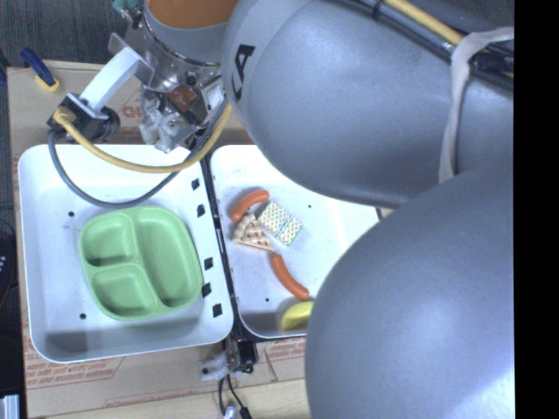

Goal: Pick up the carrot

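Camera view: gripper (172, 133) hangs over the bins' far edge, grip state impossible to tell; carrot (287, 275) lies near the right bin's (229, 234) near edge.

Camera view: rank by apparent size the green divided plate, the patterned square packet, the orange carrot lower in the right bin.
1. Green divided plate, largest by far.
2-3. Patterned square packet and orange carrot: too alike to rank; the packet is wider, the carrot longer and thinner.

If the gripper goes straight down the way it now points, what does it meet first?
Probably the far rim of the left bin, near the divider between the bins, or the yellow hose draped there. The gripper hangs above that edge, well away from the carrot in the right bin. Depth is unclear.
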### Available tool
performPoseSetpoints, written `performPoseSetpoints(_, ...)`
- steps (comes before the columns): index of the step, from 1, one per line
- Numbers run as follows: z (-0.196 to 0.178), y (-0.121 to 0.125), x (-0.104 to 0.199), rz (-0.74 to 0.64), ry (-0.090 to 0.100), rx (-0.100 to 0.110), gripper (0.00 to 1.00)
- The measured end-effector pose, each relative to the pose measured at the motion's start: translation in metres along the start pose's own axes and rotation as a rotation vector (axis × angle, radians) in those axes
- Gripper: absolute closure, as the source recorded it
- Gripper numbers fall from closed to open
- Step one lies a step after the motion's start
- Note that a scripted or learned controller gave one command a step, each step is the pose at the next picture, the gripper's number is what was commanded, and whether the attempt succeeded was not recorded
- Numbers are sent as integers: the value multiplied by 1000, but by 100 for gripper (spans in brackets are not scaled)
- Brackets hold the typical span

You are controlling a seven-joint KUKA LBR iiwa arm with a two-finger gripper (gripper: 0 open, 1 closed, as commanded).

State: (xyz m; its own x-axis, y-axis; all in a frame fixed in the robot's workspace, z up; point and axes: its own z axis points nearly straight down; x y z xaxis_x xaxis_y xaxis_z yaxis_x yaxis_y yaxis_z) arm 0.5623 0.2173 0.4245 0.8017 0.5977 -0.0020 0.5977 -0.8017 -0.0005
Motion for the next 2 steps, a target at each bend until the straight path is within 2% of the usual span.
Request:
performPoseSetpoints(1,127,23,-27,223,-3,1,100)
performPoseSetpoints(2,169,35,-63,434,-2,2,100)
